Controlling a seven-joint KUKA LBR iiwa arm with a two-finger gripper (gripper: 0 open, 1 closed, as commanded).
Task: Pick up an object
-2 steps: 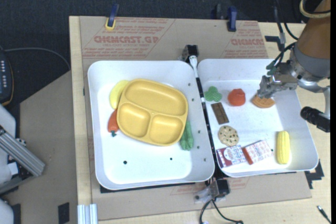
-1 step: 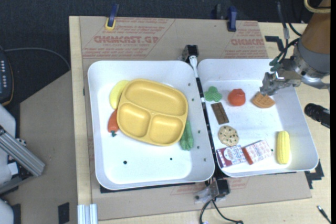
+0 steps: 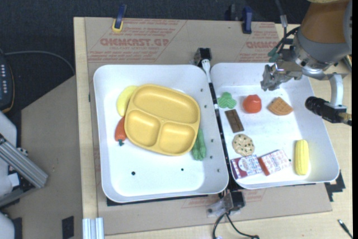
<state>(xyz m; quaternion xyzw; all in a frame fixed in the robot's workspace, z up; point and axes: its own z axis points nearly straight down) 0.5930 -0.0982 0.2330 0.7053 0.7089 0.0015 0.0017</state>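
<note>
Hovering above the right bin (image 3: 327,145), the pincer (image 3: 270,81) seemingly grips nothing.

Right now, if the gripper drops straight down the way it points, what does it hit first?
Probably bare floor of the right bin: the gripper hangs between the red tomato and the toast. Depth is unclear.

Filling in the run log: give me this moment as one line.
gripper: over right bin, far edge | holding: nothing seen | nearest: tomato, bread slice | left bin: yellow tray
</note>
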